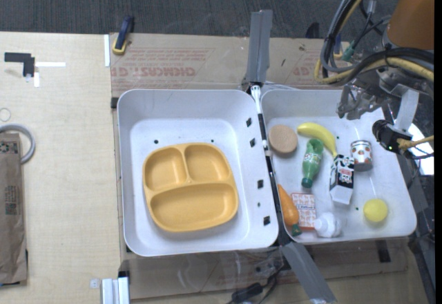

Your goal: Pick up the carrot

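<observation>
Dark carpet fills the top of the view, and below it lies a pale wooden bench [62, 157] with a strip of printed cardboard [186, 61] behind two shallow white bins. Taking the divider between the bins as the centre of a clock, the left bin [131, 123] sits at nine o'clock and bears a yellow sectioned tray [190, 186], its three compartments bare. The right bin [407, 226] sits at three o'clock and is crowded.

Within the right bin, the carrot [288, 207] lies at about seven o'clock, close against the bin's left wall, pointing up and down the picture, with a small red-printed packet [304, 207] just beside it on the right. A white bottle [327, 226] lies at six o'clock near the front wall. A lemon [376, 211] rests at four o'clock. A black-and-white carton [342, 180] stands near the middle, with a small can [361, 155] just beside it toward two o'clock. A green bottle [311, 163] lies at ten o'clock, a banana [318, 135] curves above it at eleven o'clock, and a round tan puck [282, 139] sits left of the banana.

The gripper [359, 103] hangs over the bin's back wall at one o'clock, well apart from the carrot. Whether its claw is apart or together I cannot tell. Cables [359, 5] loop above it.
</observation>
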Action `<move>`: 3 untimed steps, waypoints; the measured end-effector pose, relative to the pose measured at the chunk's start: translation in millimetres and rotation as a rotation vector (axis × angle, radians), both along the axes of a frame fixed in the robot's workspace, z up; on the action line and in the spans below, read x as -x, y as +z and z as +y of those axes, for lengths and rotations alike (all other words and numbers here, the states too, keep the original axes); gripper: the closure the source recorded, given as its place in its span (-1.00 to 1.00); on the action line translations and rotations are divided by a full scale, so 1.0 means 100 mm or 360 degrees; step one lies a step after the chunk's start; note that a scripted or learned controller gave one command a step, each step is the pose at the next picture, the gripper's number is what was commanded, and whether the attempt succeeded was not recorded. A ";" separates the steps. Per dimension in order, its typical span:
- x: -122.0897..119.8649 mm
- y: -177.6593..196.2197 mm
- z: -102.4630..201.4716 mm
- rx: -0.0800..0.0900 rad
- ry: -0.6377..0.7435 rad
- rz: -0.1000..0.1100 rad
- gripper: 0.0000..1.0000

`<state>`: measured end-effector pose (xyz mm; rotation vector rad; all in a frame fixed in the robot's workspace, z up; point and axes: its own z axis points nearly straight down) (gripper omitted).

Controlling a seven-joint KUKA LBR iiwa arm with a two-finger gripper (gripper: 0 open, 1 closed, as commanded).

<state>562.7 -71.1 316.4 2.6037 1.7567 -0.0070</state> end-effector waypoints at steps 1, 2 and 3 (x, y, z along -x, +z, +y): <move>0.19 -1.26 0.60 0.0001 -0.0903 0.0003 1.00; 0.06 1.10 -0.10 0.0003 -0.0855 0.0001 1.00; 0.86 -0.40 0.33 0.0006 -0.1566 0.0001 1.00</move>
